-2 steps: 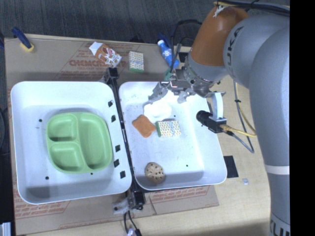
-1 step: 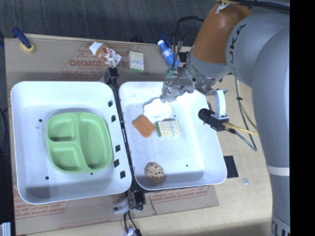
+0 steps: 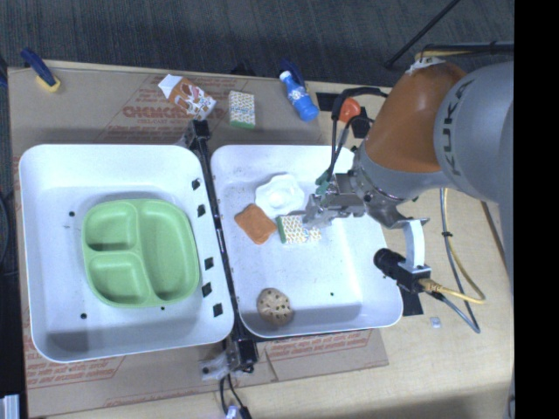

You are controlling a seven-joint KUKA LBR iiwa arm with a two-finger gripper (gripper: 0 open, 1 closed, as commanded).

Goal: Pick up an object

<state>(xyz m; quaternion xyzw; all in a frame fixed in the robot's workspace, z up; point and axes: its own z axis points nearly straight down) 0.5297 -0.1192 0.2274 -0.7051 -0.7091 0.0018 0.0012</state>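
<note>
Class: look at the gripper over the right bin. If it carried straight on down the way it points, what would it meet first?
Most likely the patterned green-and-white sponge, which lies right beneath the gripper. Depth is unclear from above, so it might clip the white object beside it.

the arm [image 3: 437, 138] is running off the right side, its upper links cut away. the end effector [image 3: 319, 209] is blocking the top of the patterned sponge [image 3: 300, 230] and the white object's [image 3: 278, 192] right edge. its fingers are too small and cluttered to read. the counter [image 3: 454, 356] is being cropped at the bottom.
</note>
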